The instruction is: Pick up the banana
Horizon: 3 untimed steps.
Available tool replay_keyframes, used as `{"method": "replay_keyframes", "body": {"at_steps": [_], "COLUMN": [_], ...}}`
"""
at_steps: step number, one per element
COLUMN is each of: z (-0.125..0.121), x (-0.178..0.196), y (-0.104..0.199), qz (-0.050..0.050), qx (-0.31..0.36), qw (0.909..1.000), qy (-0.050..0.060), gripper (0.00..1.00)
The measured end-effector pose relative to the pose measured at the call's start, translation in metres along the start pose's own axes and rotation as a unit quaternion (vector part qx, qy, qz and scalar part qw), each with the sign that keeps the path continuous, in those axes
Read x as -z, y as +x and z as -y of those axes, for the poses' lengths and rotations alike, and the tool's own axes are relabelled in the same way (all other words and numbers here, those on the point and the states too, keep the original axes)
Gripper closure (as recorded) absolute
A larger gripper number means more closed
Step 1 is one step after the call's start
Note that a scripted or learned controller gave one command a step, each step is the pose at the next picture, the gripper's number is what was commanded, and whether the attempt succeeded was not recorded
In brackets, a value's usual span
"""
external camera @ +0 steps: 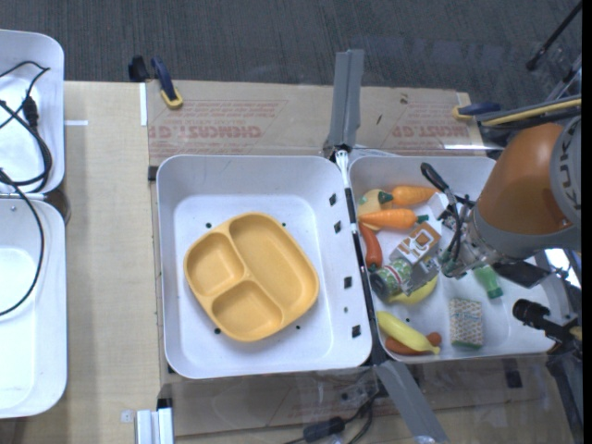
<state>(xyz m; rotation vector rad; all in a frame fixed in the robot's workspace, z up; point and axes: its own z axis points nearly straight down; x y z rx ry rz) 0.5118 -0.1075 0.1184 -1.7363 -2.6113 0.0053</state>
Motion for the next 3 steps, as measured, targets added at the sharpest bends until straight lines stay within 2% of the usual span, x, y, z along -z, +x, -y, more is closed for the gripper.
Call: {"method": "replay_keyframes", "body": {"at_steps": [1,2,3], "z": [-0.012,-0.011,-0.082], "x": [-0.030,-0.024,0.083], "y": [0.002,0.000,0.000], "qz": [0.000,-0.001,0.002], "qx": [0.022,0.021,-0.035], "qw": [0.9997,0.9998,0.9994], "qy": [0.000,0.002,-0.001], "gripper": [0.00,1.00,1.00]}}
